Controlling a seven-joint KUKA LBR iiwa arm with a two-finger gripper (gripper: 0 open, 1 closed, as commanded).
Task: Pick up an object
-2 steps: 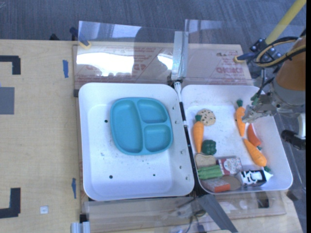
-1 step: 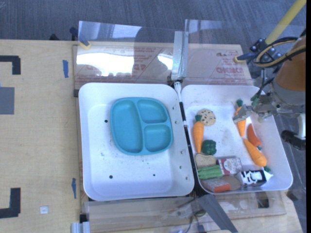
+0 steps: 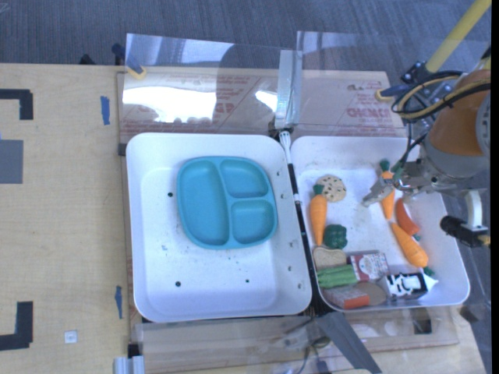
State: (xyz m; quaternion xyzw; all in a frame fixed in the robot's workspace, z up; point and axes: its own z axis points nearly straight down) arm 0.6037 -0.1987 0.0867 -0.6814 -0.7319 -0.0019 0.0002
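My gripper [image 3: 386, 192] is low in the right bin [image 3: 460, 287], near its upper right part. It is open, with one finger on each side of a small orange carrot with a green top [image 3: 387, 207]. That carrot lies on the bin floor and is partly hidden by the gripper. Just to the right lie a red piece [image 3: 406, 216] and a second orange carrot [image 3: 412, 245]. To the left are a cookie [image 3: 331, 187], a larger carrot [image 3: 318, 216] and a green broccoli [image 3: 335, 236].
Along the right bin's front edge sit a green-and-brown sandwich piece [image 3: 335, 275], a red-and-white packet [image 3: 368, 266] and a black-and-white carton [image 3: 407, 284]. The left bin [image 3: 148, 271] holds a blue divided plate [image 3: 227, 202]. Clear plastic walls [image 3: 287, 92] stand behind both bins.
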